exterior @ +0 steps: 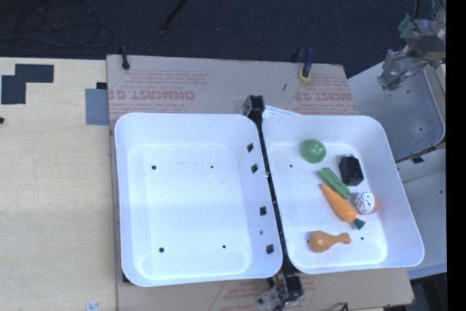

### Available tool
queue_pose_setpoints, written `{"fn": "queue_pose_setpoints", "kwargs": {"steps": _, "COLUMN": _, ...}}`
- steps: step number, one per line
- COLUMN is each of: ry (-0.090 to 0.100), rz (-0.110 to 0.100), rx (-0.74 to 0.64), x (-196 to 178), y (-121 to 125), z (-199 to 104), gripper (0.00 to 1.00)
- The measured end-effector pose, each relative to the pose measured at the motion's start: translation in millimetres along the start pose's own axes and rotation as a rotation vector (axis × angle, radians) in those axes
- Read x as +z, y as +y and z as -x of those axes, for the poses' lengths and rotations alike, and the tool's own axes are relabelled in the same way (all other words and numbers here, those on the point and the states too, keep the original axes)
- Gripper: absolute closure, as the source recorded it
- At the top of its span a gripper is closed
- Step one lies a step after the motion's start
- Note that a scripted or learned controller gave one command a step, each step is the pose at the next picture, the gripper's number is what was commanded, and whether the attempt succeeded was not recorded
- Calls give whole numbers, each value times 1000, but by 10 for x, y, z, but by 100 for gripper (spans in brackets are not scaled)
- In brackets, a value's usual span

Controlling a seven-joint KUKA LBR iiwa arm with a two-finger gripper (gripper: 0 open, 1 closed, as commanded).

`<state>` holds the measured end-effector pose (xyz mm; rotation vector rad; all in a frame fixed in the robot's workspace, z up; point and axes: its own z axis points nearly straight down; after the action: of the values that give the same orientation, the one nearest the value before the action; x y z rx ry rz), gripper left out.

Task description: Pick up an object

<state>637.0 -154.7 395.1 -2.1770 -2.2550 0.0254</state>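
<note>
End effector (pixel 397 73) perhaps metallic, grip state unclear, glossy right bin (pixel 397 156), round green ball (pixel 314 151), tapered carrot (pixel 338 202)

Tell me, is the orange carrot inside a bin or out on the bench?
Inside. The orange carrot lies on the floor of the right bin, between the green stick and the tan gourd.

Gripper (pixel 397 73) at upper right, hanging well above bench lvl.
</note>
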Motion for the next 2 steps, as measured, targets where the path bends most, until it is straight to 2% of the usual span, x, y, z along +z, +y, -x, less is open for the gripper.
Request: {"fn": "queue_pose_setpoints", "kwargs": {"steps": 2, "ry": -1, "rz": -4, "rx": -9, "x": -192, "y": 5, "z": -8, "gripper": 100}}
